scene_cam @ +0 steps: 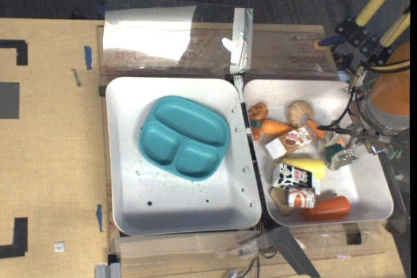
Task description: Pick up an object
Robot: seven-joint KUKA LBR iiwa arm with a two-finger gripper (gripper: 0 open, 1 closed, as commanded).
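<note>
Camera view looks down on two white bins. Left bin (124, 198) holds a teal divided plate (184, 137), lying flat and well apart from everything else. Right bin (378, 195) is crowded: an orange carrot (277, 128), a beige round piece (300, 111), a yellow block (305, 166), a black-and-white carton (292, 176), a small can (301, 199) and a red pepper (328, 207) lying close together. The gripper (342, 154) hovers at that bin's right side, near the yellow block; whether it is clenched or released cannot be told.

Grey arm (384, 115), orange band, black cables.
</note>
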